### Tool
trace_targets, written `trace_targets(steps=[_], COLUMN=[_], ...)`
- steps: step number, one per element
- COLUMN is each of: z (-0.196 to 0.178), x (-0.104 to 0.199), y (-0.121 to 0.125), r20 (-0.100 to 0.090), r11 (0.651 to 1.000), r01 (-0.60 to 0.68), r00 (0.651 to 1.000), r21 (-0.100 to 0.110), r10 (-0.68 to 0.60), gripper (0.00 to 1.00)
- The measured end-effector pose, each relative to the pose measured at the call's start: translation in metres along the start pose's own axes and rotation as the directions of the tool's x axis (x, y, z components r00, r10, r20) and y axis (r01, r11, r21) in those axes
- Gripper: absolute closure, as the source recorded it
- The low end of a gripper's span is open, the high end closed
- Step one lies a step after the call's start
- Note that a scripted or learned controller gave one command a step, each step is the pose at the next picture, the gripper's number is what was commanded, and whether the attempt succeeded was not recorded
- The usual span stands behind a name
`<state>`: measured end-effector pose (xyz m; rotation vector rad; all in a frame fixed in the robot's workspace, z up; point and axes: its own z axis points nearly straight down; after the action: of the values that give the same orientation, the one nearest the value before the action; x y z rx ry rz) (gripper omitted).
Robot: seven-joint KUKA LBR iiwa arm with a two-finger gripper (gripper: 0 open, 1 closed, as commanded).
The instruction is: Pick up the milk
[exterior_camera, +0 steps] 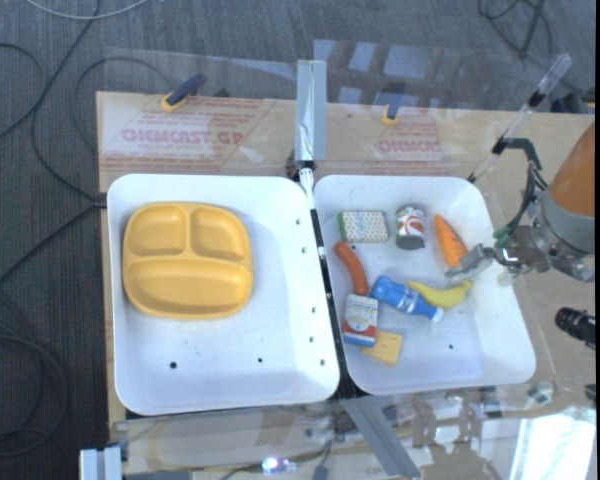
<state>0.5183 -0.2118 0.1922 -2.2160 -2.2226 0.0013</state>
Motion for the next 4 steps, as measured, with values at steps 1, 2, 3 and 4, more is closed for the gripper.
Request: trace_targets(steps=[1,2,3,4], z=[0.023,0.079,-0.053,0.075], x=[0.118,0.117,0.067,0.095], y=[0.047,0.046,0.102,0.009], r20=[0.001,0.002,0.005,0.0], r11=[1.0,0.972,0.909,0.882], r01=[0.022,0.235,0.417,0.472], r00=[1.0,0.972,0.909,0.882], r21=[0.001,0.002,-0.002,0.0], r10=[-0.022,-0.235,-0.417,-0.472], gripper=[0.0,0.0,0.0,0.0])
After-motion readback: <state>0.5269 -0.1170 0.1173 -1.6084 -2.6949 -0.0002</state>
